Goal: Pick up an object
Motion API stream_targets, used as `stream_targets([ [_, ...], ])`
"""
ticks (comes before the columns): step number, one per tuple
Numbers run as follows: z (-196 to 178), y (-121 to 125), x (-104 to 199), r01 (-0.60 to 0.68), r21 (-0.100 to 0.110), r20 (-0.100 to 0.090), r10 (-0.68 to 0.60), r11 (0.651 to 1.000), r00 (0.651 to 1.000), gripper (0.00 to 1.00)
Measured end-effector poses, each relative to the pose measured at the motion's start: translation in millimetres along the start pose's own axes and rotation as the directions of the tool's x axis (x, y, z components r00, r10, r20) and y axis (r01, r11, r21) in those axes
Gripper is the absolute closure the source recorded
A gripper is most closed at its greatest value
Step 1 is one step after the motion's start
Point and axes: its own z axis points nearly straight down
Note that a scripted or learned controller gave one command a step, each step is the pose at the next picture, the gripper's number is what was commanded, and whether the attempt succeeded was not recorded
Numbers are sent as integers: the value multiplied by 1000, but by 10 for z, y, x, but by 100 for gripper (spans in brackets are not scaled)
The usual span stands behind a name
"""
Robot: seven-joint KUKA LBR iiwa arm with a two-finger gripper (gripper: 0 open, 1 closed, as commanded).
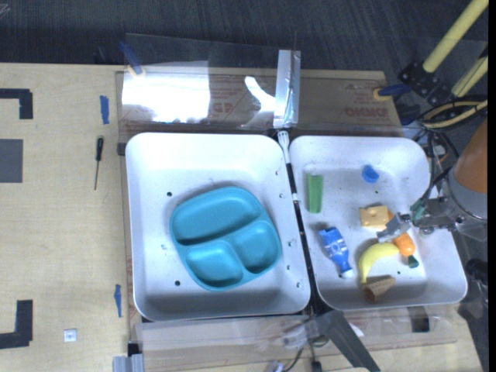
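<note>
- My gripper [399,225] hangs low in the right bin [341,289], among the toys; I cannot tell its state.
- Nearest are an orange piece [404,245] and a yellow banana [372,256].
- I judge the banana light, stiff and smooth; grasp across its middle.

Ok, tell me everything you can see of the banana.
The banana is yellow, short and curved, plastic-looking, whole, lying flat on the floor of the right bin near the front. Its lower end meets a brown block; an orange piece sits just right of its upper end. The hand is just above it.
</note>
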Motion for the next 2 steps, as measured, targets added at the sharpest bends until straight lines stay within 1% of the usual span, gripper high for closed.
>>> stream_targets([
  [1, 626, 166, 34, -89, -12, 2, 89, 996, 996, 0],
  [2, 511, 181, 31, -91, -18, 4, 91, 996, 996, 100],
])
